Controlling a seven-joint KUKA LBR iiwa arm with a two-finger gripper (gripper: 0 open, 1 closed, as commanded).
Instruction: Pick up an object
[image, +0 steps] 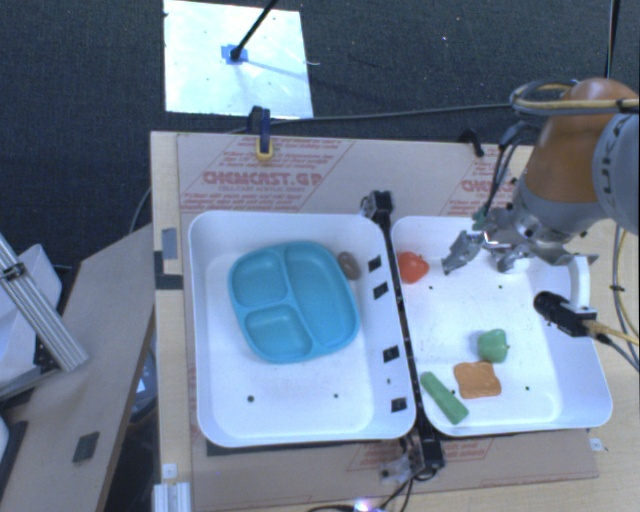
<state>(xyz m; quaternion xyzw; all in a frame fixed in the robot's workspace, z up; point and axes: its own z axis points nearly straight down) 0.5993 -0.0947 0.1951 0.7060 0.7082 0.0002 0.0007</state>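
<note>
The arm (575, 150) is reaching in from the right, its orange band showing above the wrist, and the tool (482, 250) is hanging over the upper part of the right bin (590, 400). Its two fingers (458, 255) are standing spread apart, and nothing is sitting between them.

Just to the left of the tool, a red-orange object (412, 266) is lying near the bin's upper left corner, close to the fingers but apart from them. Lower down in the same bin, a small green round object (492, 345) is resting just above an orange square block (477, 379), with a green stick-shaped object (443, 396) lying at a slant beside the block, near the bin's left wall.

In the left bin (225, 400), a blue divided plate (293, 301) with three compartments is lying tilted, and a small brownish object (348, 264) is sitting just beside its upper right edge.

Both bins are resting on a brown sheet (300, 170) spread over the desk (165, 200), and red lettering printed on it is reading "CHEMCAST GP", repeating in part behind the arm. A clamp (261, 132) with a yellow tip is gripping the sheet's far edge. Small black tabs (388, 290) are running down the seam between the bins.
</note>
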